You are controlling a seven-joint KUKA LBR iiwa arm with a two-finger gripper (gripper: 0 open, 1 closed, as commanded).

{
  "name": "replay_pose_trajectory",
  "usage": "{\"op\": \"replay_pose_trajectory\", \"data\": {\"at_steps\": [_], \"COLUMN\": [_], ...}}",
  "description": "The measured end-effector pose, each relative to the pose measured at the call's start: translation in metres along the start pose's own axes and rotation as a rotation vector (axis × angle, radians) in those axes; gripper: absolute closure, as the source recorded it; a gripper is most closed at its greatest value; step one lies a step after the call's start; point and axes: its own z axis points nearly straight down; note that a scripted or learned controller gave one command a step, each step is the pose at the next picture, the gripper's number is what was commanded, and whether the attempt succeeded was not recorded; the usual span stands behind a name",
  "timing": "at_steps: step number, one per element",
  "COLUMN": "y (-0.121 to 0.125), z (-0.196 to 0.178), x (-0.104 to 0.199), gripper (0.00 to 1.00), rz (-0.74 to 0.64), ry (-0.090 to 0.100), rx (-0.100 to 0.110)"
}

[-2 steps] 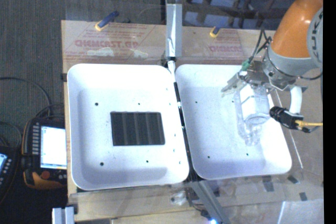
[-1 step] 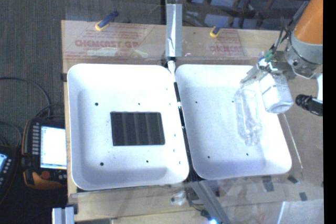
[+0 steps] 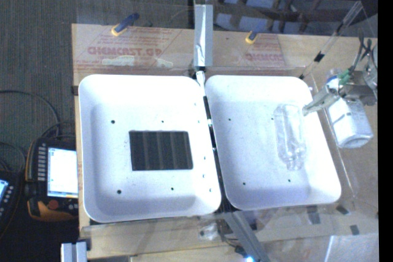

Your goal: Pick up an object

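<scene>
In right bin [image 3: 319, 190], apparently clear bottle [image 3: 290, 137].

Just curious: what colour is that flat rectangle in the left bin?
Dark grey with lengthwise ribs, seen in the camera view.

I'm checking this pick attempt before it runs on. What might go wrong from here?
1. The clear plastic bottle in the right bin is see-through and pale against the white floor, so a grasp may well miss it.
2. It lies on its side, so it could roll from the fingers.
3. The dark flat pad in the left bin lies flush, offering little edge.
</scene>
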Motion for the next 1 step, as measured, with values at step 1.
{"op": "replay_pose_trajectory", "data": {"at_steps": [1], "y": [-0.0342], "z": [0.0827], "x": [0.0044], "gripper": [0.0], "rz": [0.229], "ry": [0.001], "rx": [0.003]}}
